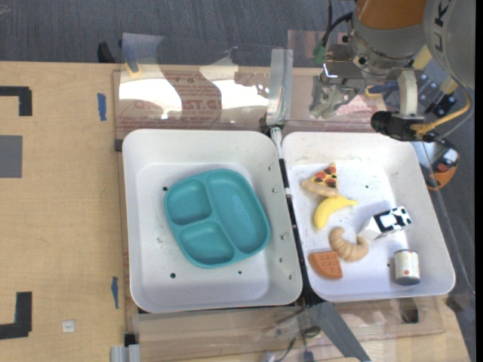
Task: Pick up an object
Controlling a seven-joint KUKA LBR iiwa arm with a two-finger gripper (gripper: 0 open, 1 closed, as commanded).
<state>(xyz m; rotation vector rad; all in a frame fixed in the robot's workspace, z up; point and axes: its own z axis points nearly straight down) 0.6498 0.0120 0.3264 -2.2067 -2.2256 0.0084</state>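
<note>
The arm is running off the top right corner of the view, so only its orange band and wrist are showing. The tool is hanging above the far rim of the right bin, over the clear panel behind it; glare and reflections there are blurring its fingers, and I cannot tell how far apart they are standing or whether anything is sitting between them.

The right bin is holding the loose objects. A pizza slice is lying near the middle of its floor, with a banana just beside it on the near side. A croissant is lying below the banana, and a waffle is sitting next to the croissant, close to the bin's left wall. A small black-and-white toy is lying to the right of the banana; its exact shape is hard to make out. A small silver can is lying near the bin's front right corner.

The left bin is holding a teal divided plate, sitting at a tilt in the middle, three compartments showing.

The far half of the right bin's floor is lying open between the pizza slice and the far rim. The two bins are touching along their shared middle edge. The wooden tabletop is stretching away to the left.
</note>
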